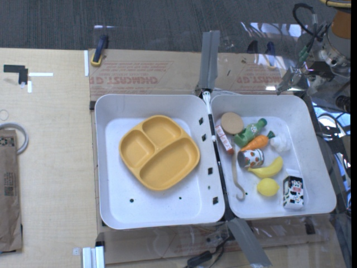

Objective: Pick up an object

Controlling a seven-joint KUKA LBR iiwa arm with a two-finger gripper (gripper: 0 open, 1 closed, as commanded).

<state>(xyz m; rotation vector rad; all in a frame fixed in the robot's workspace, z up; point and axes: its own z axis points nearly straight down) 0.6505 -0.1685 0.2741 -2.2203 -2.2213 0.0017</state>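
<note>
A yellow divided plate (pixel 160 159) is lying in the left bin (pixel 106 166); toys are crowding the right bin (pixel 312 127), the banana (pixel 266 167) lying unobstructed. The gripper (pixel 295 77) is hovering beyond its far rim, holding nothing; finger opening unclear.

cardboard sheet (pixel 167 74) behind bins: red print, upside down, reads "CHEMCEST" | repeat print at right: glare, unreadable | brown bag (pixel 10 188): print illegible

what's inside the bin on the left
The left bin holds one yellow divided plate with three compartments, nothing lying in them. Whatever sits beneath the plate is covered.
</note>
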